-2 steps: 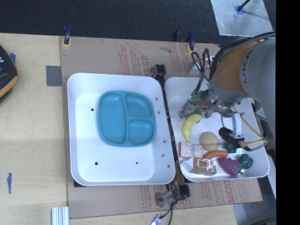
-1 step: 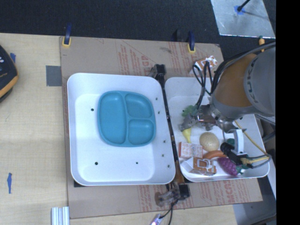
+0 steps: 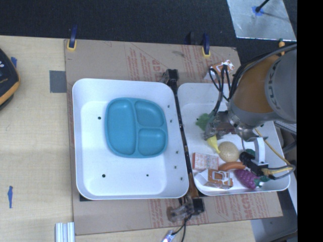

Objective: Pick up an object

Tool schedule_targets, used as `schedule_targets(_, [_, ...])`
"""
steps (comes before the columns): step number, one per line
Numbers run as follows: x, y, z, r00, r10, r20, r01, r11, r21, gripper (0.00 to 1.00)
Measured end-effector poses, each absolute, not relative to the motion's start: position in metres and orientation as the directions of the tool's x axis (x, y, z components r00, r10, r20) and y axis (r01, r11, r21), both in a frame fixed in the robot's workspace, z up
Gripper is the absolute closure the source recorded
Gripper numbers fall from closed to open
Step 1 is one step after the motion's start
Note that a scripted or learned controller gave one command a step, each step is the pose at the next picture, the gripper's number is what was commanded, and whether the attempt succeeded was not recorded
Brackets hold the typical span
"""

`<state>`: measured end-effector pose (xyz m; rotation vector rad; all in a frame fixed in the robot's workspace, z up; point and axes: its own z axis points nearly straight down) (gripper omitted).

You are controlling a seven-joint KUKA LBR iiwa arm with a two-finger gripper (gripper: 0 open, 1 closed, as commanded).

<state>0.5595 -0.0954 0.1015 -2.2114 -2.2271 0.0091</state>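
Gripper is lowered over toy food at right-centre of frame, approx. above the yellow piece beside the beige egg; jaw state cannot be told, so centring is advised before closing.

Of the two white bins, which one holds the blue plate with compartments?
The left bin holds the blue plate. The right bin holds small items instead, such as a purple grape bunch.
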Motion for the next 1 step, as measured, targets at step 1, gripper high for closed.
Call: schedule_targets(1, [0.5555,-0.0464,0.1922,-0.005,1.0,0.0,1.0,0.005,-0.002,1.0])
